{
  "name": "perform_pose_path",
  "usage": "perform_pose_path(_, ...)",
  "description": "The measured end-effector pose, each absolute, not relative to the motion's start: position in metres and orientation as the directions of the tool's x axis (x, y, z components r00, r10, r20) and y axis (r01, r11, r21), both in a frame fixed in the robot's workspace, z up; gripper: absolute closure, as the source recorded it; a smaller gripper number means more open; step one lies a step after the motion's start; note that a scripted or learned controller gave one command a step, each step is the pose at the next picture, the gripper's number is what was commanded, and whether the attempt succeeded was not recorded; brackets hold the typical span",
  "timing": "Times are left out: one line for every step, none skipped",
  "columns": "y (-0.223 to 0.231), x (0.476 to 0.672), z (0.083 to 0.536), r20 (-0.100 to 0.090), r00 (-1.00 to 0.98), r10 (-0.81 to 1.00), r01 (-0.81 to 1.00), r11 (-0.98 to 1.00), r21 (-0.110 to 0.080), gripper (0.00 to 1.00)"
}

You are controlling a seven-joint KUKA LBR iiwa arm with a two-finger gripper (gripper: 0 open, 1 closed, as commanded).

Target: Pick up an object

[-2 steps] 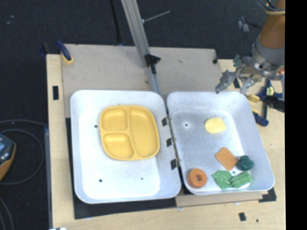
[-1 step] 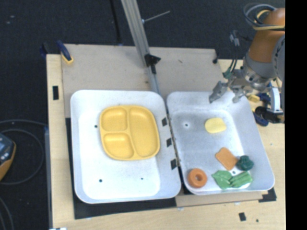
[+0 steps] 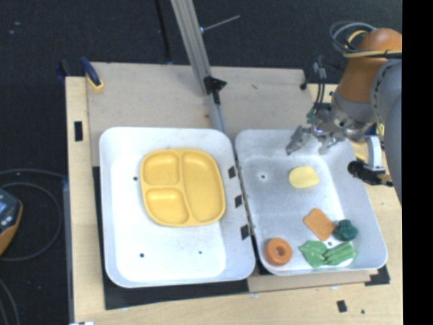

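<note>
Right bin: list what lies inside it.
In the right bin: a yellow lump, orange block, orange ring, dark green piece and light green pieces.

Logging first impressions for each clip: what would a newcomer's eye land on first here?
The yellow divided plate stands out most, lying alone in the left bin. Next comes the grey arm with its orange band, its gripper with fingers spread above the far end of the right bin. That bin holds the small items: a pale yellow piece below the gripper, and an orange ring, orange block and green pieces along the near edge.
</note>
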State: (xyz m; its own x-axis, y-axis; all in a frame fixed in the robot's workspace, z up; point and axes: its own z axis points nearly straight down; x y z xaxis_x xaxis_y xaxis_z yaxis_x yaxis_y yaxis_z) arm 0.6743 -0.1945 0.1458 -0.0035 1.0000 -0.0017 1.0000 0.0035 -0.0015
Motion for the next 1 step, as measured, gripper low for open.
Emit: perform_pose_path(-0.1952, 0.6739, 0.0986, -0.002, -0.004, 1.0, 1.0, 0.004, -0.002, 0.0)
